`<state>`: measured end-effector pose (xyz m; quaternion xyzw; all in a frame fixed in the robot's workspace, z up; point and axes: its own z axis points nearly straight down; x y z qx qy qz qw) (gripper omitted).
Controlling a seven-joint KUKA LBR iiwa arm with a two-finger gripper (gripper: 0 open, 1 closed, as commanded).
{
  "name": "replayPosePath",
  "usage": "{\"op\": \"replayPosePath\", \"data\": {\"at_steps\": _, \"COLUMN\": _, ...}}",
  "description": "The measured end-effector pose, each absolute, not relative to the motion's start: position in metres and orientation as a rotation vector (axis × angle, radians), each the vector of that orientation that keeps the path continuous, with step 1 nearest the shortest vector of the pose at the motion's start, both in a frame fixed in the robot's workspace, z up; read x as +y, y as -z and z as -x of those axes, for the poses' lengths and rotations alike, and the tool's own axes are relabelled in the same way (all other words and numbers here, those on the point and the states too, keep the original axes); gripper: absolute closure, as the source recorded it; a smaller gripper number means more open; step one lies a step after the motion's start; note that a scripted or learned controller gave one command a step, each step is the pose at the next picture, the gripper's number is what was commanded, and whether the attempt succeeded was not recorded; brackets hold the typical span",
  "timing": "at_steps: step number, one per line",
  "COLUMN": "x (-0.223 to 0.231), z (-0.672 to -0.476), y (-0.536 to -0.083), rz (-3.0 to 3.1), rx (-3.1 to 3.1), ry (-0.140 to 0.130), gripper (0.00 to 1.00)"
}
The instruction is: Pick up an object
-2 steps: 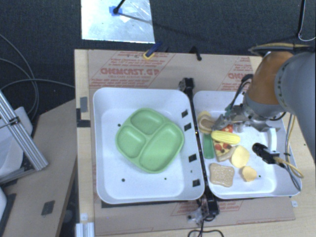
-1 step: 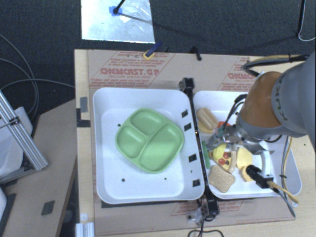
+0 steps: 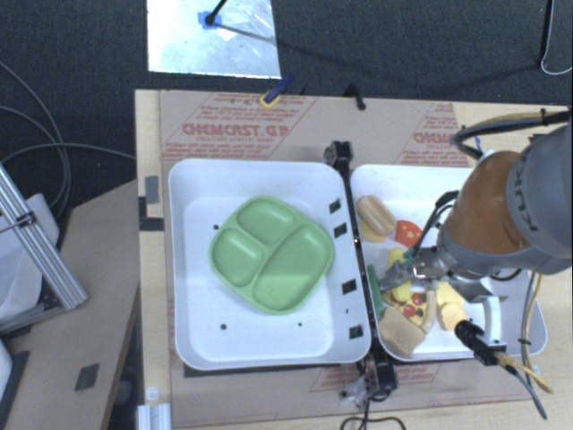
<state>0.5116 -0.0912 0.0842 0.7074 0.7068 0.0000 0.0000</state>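
Hovering tool (image 3: 414, 274) over right bin (image 3: 407, 179) | toy food pile (image 3: 407, 307) directly beneath | grip state unclear

Plastic, card and metal under flat light

The two white bins (image 3: 192, 240) look like smooth moulded plastic with a soft sheen; the green divided plate (image 3: 271, 253) in the left one is matt plastic. Under them lies a tan cardboard sheet (image 3: 242, 128), dull and printed in red. The toy food pieces (image 3: 407, 303) in the right bin look like glossy plastic, the bun-shaped piece (image 3: 374, 218) smoother and paler. The arm's orange band (image 3: 483, 204) has a satin finish, its grey shell (image 3: 542, 195) matt. A crinkled reflective sheet (image 3: 213, 25) lies on rough dark carpet (image 3: 63, 52), and a ribbed aluminium rail (image 3: 36, 249) shines at left.
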Motion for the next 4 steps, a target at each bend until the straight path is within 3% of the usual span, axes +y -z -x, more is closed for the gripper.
{"op": "replayPosePath", "data": {"at_steps": 1, "x": -0.084, "z": -0.521, "y": -0.085, "rz": -2.216, "rx": 2.221, "ry": 0.001, "gripper": 0.00}}
{"op": "replayPosePath", "data": {"at_steps": 2, "x": -0.084, "z": -0.522, "y": -0.095, "rz": -2.216, "rx": 2.221, "ry": -0.003, "gripper": 1.00}}
{"op": "replayPosePath", "data": {"at_steps": 3, "x": -0.001, "z": -0.546, "y": -0.190, "rz": -2.202, "rx": 2.231, "ry": -0.016, "gripper": 1.00}}
{"op": "replayPosePath", "data": {"at_steps": 4, "x": -0.014, "z": -0.486, "y": -0.269, "rz": -2.215, "rx": 2.221, "ry": -0.010, "gripper": 1.00}}
